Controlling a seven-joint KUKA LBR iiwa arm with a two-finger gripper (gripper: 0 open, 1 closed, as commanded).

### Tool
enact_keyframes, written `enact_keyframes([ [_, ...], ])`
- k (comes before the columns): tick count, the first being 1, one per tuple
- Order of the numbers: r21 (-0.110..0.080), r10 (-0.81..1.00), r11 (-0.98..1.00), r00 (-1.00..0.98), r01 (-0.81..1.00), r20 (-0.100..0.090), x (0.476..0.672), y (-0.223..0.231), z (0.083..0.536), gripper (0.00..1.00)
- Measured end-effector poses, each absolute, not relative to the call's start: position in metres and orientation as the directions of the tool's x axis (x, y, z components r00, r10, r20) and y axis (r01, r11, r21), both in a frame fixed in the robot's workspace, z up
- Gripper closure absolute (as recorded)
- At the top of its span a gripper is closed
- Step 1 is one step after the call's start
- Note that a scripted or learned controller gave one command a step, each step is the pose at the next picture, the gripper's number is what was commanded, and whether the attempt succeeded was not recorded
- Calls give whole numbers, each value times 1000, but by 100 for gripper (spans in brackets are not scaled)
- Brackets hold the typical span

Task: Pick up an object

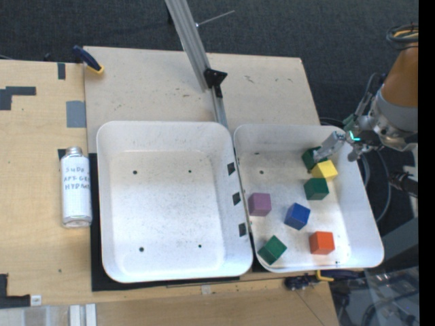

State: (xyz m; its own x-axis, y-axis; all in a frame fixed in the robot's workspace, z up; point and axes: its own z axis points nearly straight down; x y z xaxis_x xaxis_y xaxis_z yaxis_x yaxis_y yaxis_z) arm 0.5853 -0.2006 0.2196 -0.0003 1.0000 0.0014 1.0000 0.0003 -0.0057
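Gripper (338, 143) hangs at the right bin's (363, 212) far rim; I cannot tell its state. Nearest the camera lie a green cube (272, 248) and orange cube (321, 242), farther a blue cube (297, 215), farthest a yellow cube (325, 170). Best descend squarely over yellow, clear of neighbours.

Seven blocks (297, 214) lie in the right bin (272, 138); a can (75, 187) lies left of the left bin (163, 131).

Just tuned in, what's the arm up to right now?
The arm's hand hangs over the far right corner of the right bin, beside the yellow cube and a dark green block. Nothing is visibly held. Other blocks lie loose: purple, blue, orange.
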Motion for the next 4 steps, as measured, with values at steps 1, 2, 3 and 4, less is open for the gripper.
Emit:
enact_keyframes([
  [1,-1,1000,2,-2,1000,0,586,-201,222,0],
  [2,-5,1000,1,-1,1000,0,591,-200,177,0],
  [3,0,1000,2,-2,1000,-3,598,-192,127,0],
  [4,17,1000,1,-1,1000,-9,602,-194,118,0],
])
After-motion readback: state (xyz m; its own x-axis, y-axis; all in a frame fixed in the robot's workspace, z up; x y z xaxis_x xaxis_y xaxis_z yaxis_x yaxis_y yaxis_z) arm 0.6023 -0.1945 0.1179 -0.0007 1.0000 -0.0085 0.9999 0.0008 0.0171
